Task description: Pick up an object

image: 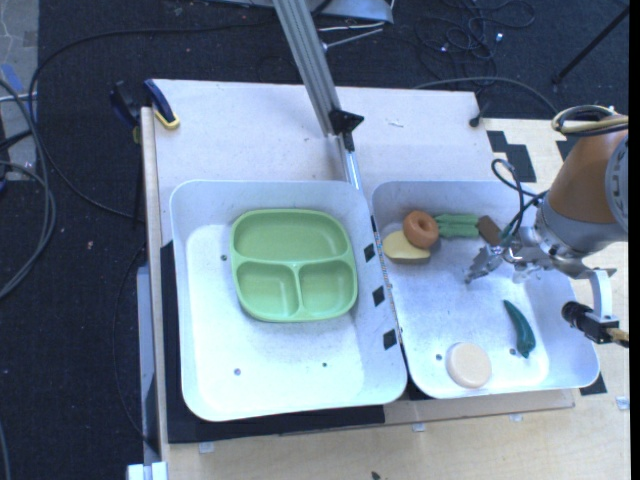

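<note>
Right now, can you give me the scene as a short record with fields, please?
left bin: holds a green tray with three compartments
right bin: donut, yellow piece, light green item, brown item, dark green pepper, cream disc
gripper: over the right bin, nothing seen between the jaws
arm: enters from the right

arm (590,193): grey, orange band | tool (480,266): metallic | cables: black

Bare floor lies mid right bin (560,203), between donut (421,229), green pepper (520,329) and round disc (468,364).
</note>
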Motion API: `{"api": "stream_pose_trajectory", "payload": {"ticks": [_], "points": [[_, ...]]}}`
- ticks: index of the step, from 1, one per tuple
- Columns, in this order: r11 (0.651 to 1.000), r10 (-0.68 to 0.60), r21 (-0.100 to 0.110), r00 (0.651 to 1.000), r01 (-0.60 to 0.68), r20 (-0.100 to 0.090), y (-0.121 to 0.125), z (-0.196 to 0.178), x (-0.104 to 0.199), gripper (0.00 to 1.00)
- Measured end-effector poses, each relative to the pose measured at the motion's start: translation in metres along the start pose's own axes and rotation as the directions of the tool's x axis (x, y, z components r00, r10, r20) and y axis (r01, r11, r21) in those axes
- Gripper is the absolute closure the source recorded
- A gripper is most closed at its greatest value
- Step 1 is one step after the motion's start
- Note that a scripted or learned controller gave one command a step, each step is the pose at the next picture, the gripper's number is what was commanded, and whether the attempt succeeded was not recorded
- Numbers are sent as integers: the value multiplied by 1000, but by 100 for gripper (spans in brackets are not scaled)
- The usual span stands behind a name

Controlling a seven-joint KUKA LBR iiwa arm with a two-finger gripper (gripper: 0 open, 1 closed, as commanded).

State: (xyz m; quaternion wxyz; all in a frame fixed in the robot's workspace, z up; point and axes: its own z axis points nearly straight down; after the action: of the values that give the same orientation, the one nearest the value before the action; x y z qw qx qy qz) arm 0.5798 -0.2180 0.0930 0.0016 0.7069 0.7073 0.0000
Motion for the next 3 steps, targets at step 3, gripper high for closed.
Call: {"api": "stream_pose_trajectory", "payload": {"ticks": [3], "points": [[1000,-3,-6,1000,3,1,6,-118,1,100]]}}
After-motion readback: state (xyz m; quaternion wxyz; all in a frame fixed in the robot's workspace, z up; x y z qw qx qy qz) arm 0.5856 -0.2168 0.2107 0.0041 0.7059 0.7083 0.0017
